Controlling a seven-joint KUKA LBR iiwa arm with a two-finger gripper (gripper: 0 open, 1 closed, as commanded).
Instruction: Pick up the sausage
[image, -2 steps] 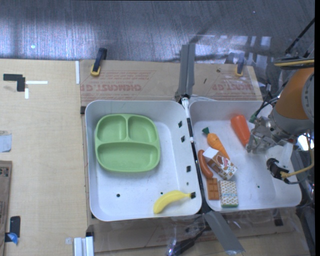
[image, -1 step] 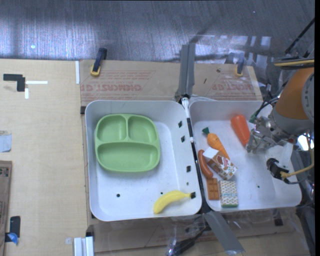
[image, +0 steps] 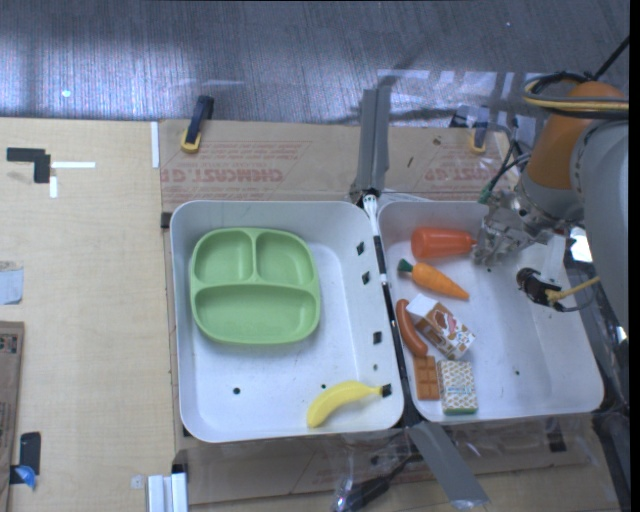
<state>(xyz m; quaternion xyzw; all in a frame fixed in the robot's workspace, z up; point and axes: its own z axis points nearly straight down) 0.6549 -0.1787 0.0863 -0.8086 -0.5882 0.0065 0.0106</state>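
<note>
The gripper (image: 492, 250) hangs over the right bin (image: 560, 385), toward that bin's 12 o'clock edge, with the grey arm (image: 600, 170) and its orange band coming in from 2 o'clock. Nothing sits between its fingers; whether they stand wide or narrow I cannot tell, as they blur together against the bin floor.

The sausage (image: 409, 329) lies along the right bin's 9 o'clock wall, a reddish link running roughly from 12 to 6 o'clock. A small printed carton (image: 443, 330) touches it on the 3 o'clock side. At the sausage's 6 o'clock end lie a brown waffle-like block (image: 427, 377) and a speckled packet (image: 459, 387), side by side. A carrot (image: 436, 280) lies at 1 o'clock from the sausage, and an orange-red pepper-like piece (image: 441, 242) lies beyond it, just at 9 o'clock of the gripper.

The left bin (image: 200, 400) holds a green divided plate (image: 255, 285) toward 11 o'clock and a banana (image: 343, 401) near its 5 o'clock corner.
</note>
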